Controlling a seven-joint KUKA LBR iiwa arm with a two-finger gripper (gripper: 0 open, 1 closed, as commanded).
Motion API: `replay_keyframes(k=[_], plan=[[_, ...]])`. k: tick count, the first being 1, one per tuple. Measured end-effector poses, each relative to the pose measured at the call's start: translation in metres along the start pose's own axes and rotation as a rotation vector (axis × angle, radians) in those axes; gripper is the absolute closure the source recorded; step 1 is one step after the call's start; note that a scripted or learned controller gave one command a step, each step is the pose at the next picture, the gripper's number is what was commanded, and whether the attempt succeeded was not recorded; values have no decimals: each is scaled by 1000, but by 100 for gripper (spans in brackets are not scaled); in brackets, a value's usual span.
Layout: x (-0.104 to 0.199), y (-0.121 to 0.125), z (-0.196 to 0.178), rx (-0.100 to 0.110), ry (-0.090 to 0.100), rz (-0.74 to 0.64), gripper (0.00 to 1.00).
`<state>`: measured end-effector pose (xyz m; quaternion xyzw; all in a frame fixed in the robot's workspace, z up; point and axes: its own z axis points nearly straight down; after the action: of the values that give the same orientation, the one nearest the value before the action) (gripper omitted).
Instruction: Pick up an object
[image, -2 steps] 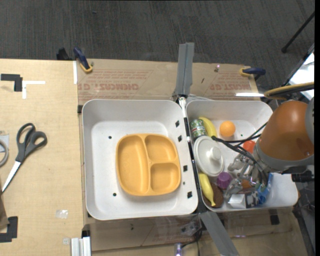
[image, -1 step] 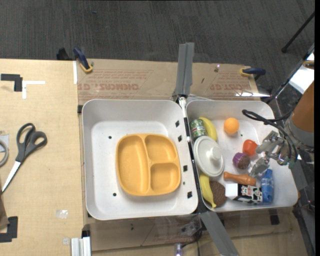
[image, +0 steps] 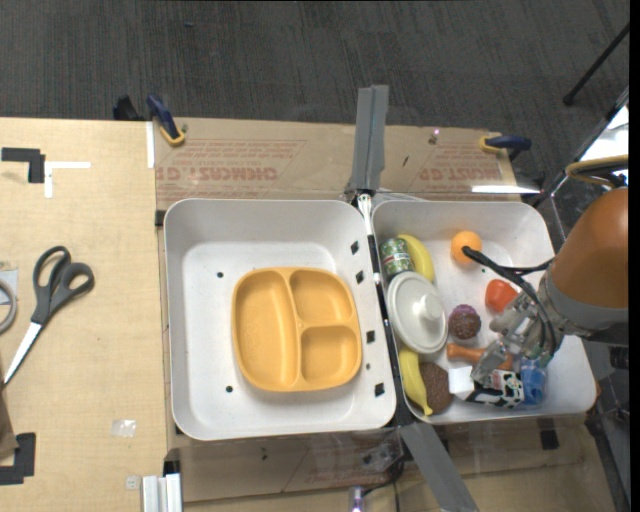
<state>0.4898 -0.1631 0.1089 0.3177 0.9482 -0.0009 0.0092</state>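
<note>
Gripper (image: 508, 352) sits low in right bin (image: 530, 222), near its front right corner, arm coming in from the right with orange band over the bin's right wall. Can't tell how it is set, clutter and wrist hardware hide that. Nothing visibly held.

Task objects, all in right bin: blue object (image: 533, 385) just right of gripper tip, black-and-white item (image: 503, 392) just below it, small white block (image: 460, 380) to its left. Orange-red piece (image: 499, 294) lies just above gripper, close to the wrist cabling. Purple ball (image: 464, 321) is a bit left of gripper, orange carrot-like piece (image: 461, 351) under it. Orange ball (image: 465, 244) is toward the back, well apart from gripper. White round lid (image: 417, 312) lies mid-left, green can (image: 395, 257) and banana (image: 421, 257) behind it side by side. Second banana (image: 411, 377) runs along the left wall at front, brown round item (image: 434, 381) touching beside it.

Left bin (image: 190, 330): one yellow divided plate (image: 297, 328), three compartments, lying flat about centre.

Outside bins: scissors (image: 46, 297) on bench (image: 80, 400) at left, well apart from both bins. Blue clamp (image: 165, 118) at cardboard's back left, another clamp (image: 508, 144) at back right.
</note>
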Motion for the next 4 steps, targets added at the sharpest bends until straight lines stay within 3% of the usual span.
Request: replay_keyframes(k=[1,2,3,4], plan=[[-55,81,17,4,12,135,0],[-127,103,21,8,16,312,0],[-99,148,22,13,18,486,0],[-99,149,16,16,17,481,100]])
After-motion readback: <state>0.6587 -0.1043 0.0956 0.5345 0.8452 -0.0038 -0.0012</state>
